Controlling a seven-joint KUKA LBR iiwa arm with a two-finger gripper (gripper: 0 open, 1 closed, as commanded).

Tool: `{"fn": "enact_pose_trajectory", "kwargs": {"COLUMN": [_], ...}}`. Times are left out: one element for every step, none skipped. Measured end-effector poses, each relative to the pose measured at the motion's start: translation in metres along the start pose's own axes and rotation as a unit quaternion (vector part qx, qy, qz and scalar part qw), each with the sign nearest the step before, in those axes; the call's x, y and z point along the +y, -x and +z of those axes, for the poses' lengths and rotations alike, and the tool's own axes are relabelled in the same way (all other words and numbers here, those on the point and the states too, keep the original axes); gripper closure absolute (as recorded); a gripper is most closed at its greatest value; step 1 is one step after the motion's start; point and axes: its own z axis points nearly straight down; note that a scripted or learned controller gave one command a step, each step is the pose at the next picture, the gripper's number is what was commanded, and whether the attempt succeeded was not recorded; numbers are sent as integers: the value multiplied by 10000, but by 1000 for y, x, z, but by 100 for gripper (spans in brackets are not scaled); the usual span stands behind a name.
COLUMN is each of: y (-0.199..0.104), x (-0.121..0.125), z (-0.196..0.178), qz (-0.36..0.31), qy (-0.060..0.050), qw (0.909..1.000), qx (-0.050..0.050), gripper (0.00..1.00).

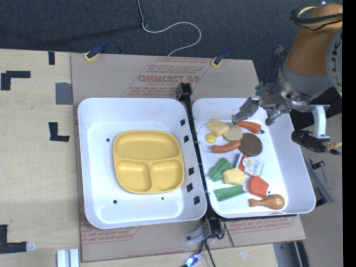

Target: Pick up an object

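My gripper (257,115) hangs over the back of the right bin (297,174), its two dark fingers spread apart with nothing between them. Just below it lie toy foods: a red-orange carrot piece (248,127), a pale yellow chunk (217,128), a tan disc (233,133), a brown patty (251,144) and a red sausage (225,147). Further forward are green beans (219,168), a yellow block (233,176), a green pod (229,192), a red-orange wedge (258,186) and a brown drumstick (267,202).
The left bin (97,127) holds a yellow three-part plate (149,161). A dark hinged divider (192,149) separates the bins. A white cable (167,26) lies on the dark floor behind the cardboard base.
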Motion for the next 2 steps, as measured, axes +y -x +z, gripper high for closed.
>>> {"fn": "enact_pose_trajectory", "kwargs": {"y": [0,2], "x": [2,-1], "z": [-5,59], "qz": [-12,-9], "qy": [47,12], "qw": [10000,10000], "qx": [-7,-4], "gripper": [0,0]}}
